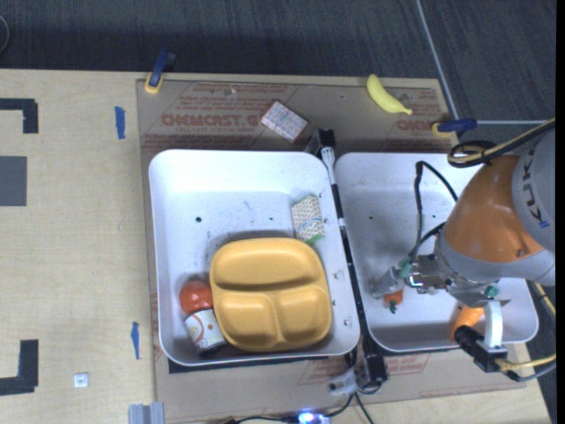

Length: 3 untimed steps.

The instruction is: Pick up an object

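Two white bins side by side; gripper low in right bin, grip state unclear.

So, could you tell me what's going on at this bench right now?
A grey and orange robot arm reaches into the right bin from the right, with its gripper low over the bin floor beside a small orange object. Whether it has gripped anything can't be told from here. The left bin holds a yellow sectioned tray, a red and white container beside it, and a small patterned packet. A yellow banana and a small card lie on the board behind the bins.
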Motion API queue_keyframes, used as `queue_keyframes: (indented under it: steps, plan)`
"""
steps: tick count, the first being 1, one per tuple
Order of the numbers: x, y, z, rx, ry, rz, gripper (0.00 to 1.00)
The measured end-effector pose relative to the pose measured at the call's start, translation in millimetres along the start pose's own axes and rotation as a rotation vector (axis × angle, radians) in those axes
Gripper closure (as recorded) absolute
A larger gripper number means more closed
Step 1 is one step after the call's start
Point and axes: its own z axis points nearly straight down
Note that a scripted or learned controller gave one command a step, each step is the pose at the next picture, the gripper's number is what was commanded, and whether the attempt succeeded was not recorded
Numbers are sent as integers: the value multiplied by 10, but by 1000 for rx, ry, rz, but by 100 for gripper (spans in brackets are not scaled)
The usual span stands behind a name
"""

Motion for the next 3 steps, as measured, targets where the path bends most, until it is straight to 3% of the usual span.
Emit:
queue_keyframes:
  steps: [1, 3]
  plan:
    - [2, 13, -101, -3, 0, 0, 100]
    - [1, 41, -300, -11, -2, 1, 100]
